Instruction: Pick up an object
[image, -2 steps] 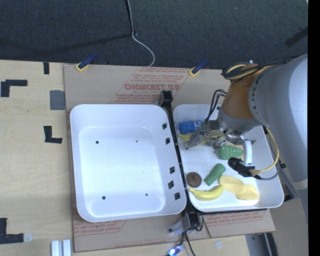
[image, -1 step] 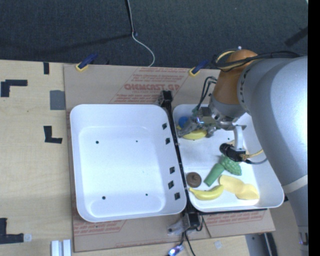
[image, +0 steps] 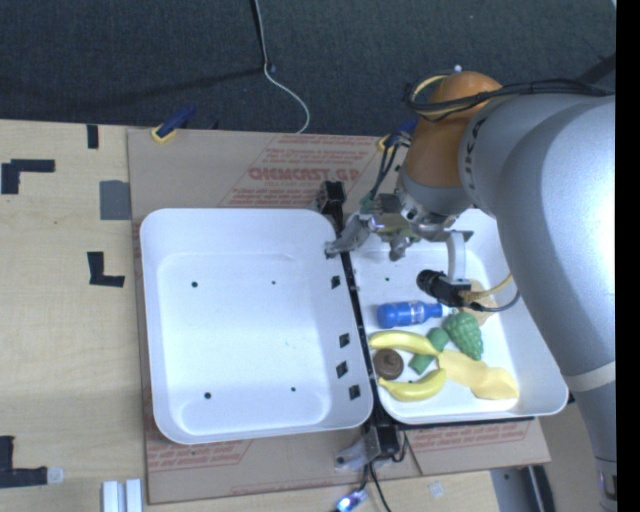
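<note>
My gripper (image: 388, 240) hangs over the far left corner of the right bin (image: 497, 262), close to the divider between the bins. I see nothing in it. Nearer the front of that bin lie a blue bottle (image: 410, 313) on its side, a knobbly green object (image: 463, 335), a yellow banana (image: 404, 343), a brown round piece (image: 388, 364), a second curved yellow piece (image: 422, 386) and a pale yellow soft object (image: 484, 377). The gripper sits beyond the blue bottle and apart from all of them.
The left bin (image: 240, 330) stands beside the right one, with a row of black clips (image: 345, 340) along the shared edge. The large grey arm covers the right side of the view. Cardboard (image: 290, 170) lies under both bins.
</note>
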